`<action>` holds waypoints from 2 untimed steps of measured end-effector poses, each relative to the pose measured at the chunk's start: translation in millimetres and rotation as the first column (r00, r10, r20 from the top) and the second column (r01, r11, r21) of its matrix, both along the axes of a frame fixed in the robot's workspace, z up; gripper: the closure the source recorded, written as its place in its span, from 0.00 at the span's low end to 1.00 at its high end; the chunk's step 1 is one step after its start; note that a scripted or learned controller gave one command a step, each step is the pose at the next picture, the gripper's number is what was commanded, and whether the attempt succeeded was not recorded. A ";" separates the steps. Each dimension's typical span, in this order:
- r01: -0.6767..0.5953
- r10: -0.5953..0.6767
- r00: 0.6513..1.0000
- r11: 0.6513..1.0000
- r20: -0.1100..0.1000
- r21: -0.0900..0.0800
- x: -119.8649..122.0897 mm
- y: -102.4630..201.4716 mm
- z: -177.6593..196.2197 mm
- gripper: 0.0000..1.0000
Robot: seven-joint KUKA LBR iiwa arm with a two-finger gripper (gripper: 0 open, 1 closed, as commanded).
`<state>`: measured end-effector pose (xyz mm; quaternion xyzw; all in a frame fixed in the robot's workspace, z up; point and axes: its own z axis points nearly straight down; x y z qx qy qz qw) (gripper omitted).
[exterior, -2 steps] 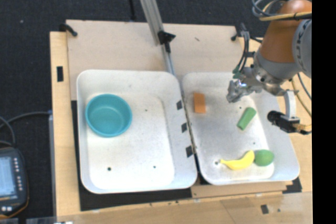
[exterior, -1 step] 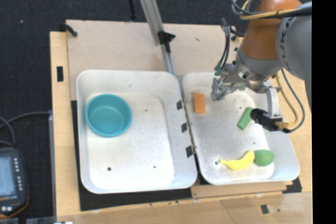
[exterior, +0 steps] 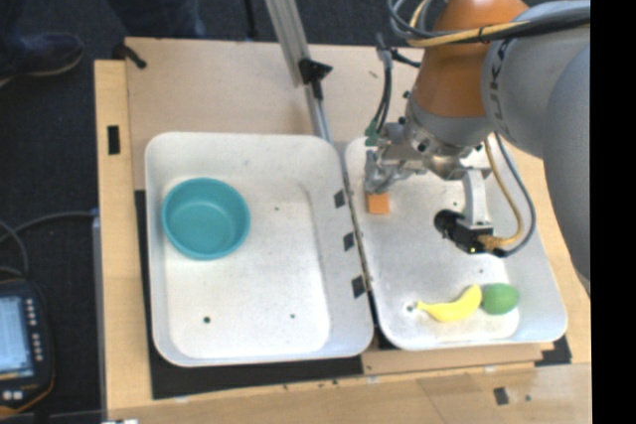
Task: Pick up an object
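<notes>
A small orange block (exterior: 378, 204) lies in the right bin (exterior: 537, 253), close to its left wall. My gripper (exterior: 382, 180) hangs straight over the block, its tip right at the block's top edge. The wrist hides whether it touches the block. A yellow banana (exterior: 449, 307) and a green round fruit (exterior: 500, 298) lie side by side near the right bin's front edge. A teal bowl (exterior: 205, 217) stands upright in the left bin (exterior: 278, 313), towards its left side.
The grey arm with its orange band (exterior: 467, 45) covers the back of the right bin. A black cable fitting (exterior: 459, 227) hangs from the wrist over the bin's middle. A slanted metal pole (exterior: 283, 15) rises behind the bins. A person stands at the top left.
</notes>
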<state>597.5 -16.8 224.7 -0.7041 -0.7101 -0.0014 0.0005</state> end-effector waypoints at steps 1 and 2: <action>0.001 -0.001 1.000 1.000 0.000 -0.001 1.9 43.8 1.0 1.00; 0.000 0.000 1.000 1.000 0.001 0.000 -3.3 98.1 6.4 1.00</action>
